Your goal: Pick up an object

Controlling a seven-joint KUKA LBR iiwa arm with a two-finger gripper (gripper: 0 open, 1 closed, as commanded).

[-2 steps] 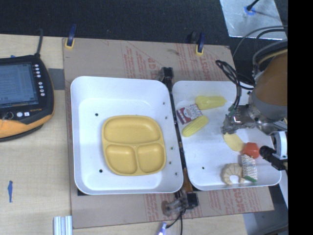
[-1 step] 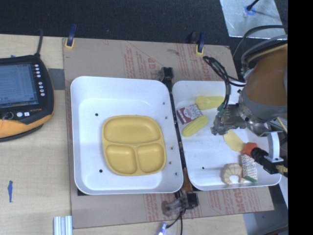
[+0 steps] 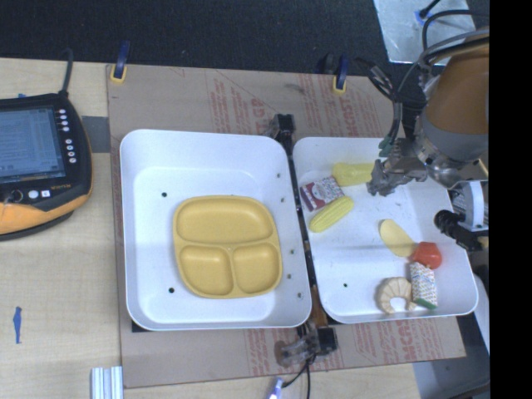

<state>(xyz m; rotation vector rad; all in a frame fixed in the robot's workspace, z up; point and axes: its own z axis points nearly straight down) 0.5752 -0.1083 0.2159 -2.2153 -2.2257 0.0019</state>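
**Bench inventory, left to right**

Teach pendant point(image 3: 37, 160) lying on the wooden bench. Left bin point(image 3: 141, 160) holding a smooth yellow three-compartment plastic plate point(image 3: 226, 245). Right bin point(image 3: 349, 293) holding a red-and-white packet point(image 3: 320, 193), a ridged corn cob point(image 3: 331, 214), a yellow block point(image 3: 352, 174), a glossy lemon-shaped piece point(image 3: 396, 238), a red tomato point(image 3: 426, 255), a croissant point(image 3: 394, 294). Gripper point(image 3: 384, 181) is hovering beside the yellow block, arm angling down from the right; finger opening cannot be told.

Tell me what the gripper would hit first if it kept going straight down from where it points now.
Probably the bare floor of the right white bin, just right of the yellow block. The gripper hangs close beside that block, and depth is unclear, so a finger could clip it.
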